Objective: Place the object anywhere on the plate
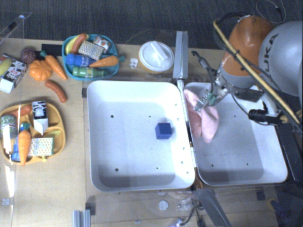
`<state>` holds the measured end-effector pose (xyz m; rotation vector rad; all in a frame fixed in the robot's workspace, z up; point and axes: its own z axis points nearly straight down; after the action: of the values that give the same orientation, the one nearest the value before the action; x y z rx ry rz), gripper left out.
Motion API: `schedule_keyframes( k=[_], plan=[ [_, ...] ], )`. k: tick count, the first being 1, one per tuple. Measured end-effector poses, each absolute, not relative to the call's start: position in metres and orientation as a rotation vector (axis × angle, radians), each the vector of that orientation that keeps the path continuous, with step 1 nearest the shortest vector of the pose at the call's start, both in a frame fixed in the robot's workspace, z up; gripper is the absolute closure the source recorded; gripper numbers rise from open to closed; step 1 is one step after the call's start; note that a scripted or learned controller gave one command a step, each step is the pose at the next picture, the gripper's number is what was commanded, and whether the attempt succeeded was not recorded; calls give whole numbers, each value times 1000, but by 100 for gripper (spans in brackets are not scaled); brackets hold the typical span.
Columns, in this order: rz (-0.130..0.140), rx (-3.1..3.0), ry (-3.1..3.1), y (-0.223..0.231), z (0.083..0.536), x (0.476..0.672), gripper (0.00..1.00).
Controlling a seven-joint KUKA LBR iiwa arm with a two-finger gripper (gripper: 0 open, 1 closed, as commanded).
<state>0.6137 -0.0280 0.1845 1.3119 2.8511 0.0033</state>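
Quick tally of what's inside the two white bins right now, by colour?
Blue: 1, a small blue block in the left bin.
Pink: 1, a pink cloth at the left side of the right bin, under the gripper.
Total: 2

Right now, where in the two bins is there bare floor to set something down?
The left bin is bare all around the blue cube near its right-centre. In the right bin, the floor in front and to the right of the pink cloth is free. It is crowded at that bin's back left, where the gripper hangs over the cloth.
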Motion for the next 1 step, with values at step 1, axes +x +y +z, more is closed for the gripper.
schedule_keyframes(
  k=[1],
  plan=[
    [4, 1305, 2852, -27, 226, 616, 100]
  ],
)
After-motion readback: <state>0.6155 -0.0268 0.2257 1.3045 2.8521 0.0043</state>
